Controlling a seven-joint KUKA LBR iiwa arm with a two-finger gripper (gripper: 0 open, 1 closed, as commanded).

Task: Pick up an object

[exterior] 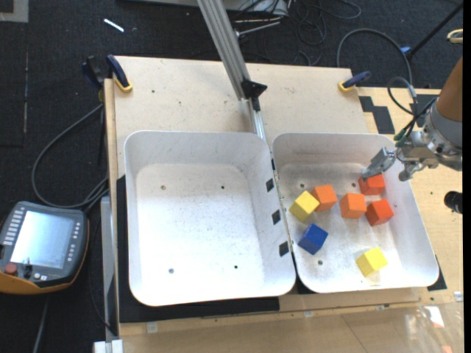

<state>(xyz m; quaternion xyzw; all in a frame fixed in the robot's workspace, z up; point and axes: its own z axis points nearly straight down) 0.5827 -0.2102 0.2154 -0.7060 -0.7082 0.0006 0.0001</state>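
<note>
Near edge first: right bin [412, 219] front rim sits close to the bench [184, 98] front edge. Yellow cube [372, 260] is nearest, alone toward the front right of the bin floor, clear room on all 4 sides. Blue cube [313, 238] is next back, left of centre, near the wall shared with the left bin [136, 197], open floor in front of it.

Middle row, left to right: 2nd yellow cube [304, 205] touching an orange cube [324, 195]; gap; another orange cube [352, 205] just beside a red-orange cube [379, 212]. This row is tight, little room between the blocks.

Farthest back: red cube [372, 184], near the bin's right wall. Gripper [391, 165] hangs right above and behind it, coming in over the right rim; 1 finger reaches down to the cube's top left edge, the other sits to its right. Fingers look spread apart, with nothing seen clamped between them. Cannot tell whether the finger touches the cube.

Back half of the right bin floor is bare, so is the left bin floor. Beyond the bins: a metal post [224, 39] slants up from between them, and 2 clamps [118, 74] hold the far bench corners. Teach pendant [40, 245] lies on the floor to the left.
</note>
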